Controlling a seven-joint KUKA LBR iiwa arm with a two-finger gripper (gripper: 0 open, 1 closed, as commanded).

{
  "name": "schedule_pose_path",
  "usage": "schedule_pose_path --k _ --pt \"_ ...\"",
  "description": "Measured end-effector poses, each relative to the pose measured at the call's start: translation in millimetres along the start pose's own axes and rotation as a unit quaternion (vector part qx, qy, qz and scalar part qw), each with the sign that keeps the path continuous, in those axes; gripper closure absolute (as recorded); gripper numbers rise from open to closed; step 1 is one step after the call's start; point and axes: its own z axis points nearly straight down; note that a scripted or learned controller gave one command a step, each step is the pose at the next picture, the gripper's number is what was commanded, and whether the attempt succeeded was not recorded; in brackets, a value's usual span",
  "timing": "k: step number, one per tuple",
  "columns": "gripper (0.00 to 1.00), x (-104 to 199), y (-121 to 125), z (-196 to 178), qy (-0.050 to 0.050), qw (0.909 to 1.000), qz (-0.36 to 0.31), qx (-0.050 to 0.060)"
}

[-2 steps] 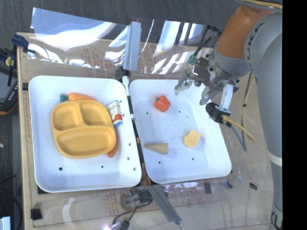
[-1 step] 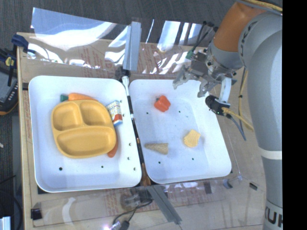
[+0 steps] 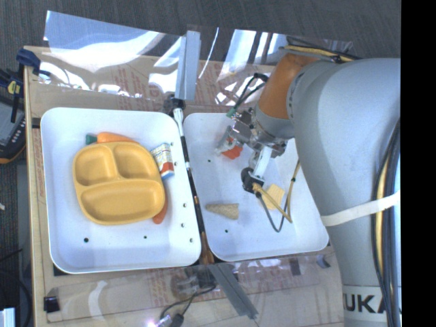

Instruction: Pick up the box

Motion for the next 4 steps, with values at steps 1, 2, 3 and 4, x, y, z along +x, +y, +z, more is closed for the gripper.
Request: schedule_pose_path --k 1,2,3,4 --pt "1.00 0.8 -0.3 -10.0 0.000 1.0000 -0.002 0.001" --pt "0.00 0.8 -0.3 -10.0 0.000 1.0000 -0.002 0.001" --pt "0.00 -16.1 38.2 -77.7 0.000 0.9969 -0.078 -0.002" --pt "0.00 52.1 -16.9 0.1 -0.001 0.9979 0.065 0.001"
